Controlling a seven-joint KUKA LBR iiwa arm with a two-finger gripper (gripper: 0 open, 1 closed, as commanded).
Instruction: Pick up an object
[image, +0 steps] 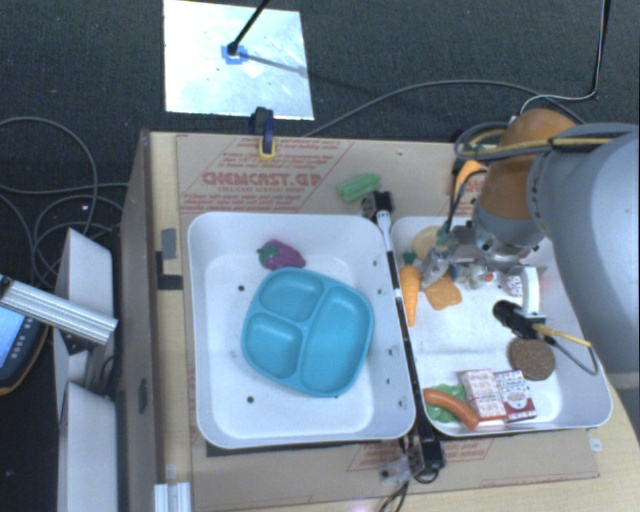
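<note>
Front of right bin (470, 340): red-and-white box (497, 393), with an orange-and-green toy (447, 405) touching its left side. Brown disc (531, 358) sits just behind the box.

Likeliest target is the orange chunk (443, 293) at the bin's left end, just below the hand (452, 262). Carrot (409, 290) lies lengthwise against the divider, just left of the chunk.

Handling, my guess: the chunk looks like toy food, so light, stiff and a bit slick. Take it across the narrow width, square on, or it may squirt out. The carrot is tapered, so grip its thick upper half; the divider crowds one side.

Arm comes in from the right, wrist bent down over the bin's back-left part, hand low near the floor. Can't tell if the hand is open or closed, and nothing is visibly held.

Left bin (225, 300): blue divided plate (307, 331) and purple toy (281, 255), both well away from the hand. Green piece (358, 187) lies on the worktop behind the bins.
</note>
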